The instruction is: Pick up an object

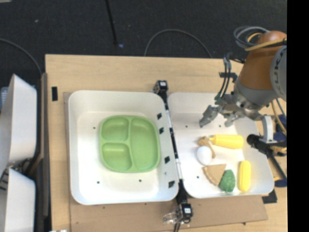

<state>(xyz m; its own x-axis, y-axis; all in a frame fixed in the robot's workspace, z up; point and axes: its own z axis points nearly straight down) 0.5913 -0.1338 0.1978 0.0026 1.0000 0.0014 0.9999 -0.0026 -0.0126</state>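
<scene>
Arm poised above the food in the right bin.
Gripper point(219, 116) hangs with fingers apparently spread, pinching nothing, just above the upper yellow corn point(227, 141); white egg point(204, 154) lies left-below that corn, the green tray point(129, 143) well left.

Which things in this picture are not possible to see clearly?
- Hand, camera view: small and blurred; whether it holds anything is unclear.
- Tan piece: partly behind the white egg and the yellow corn; its shape is unclear.
- Green item: too blurred to identify.
</scene>
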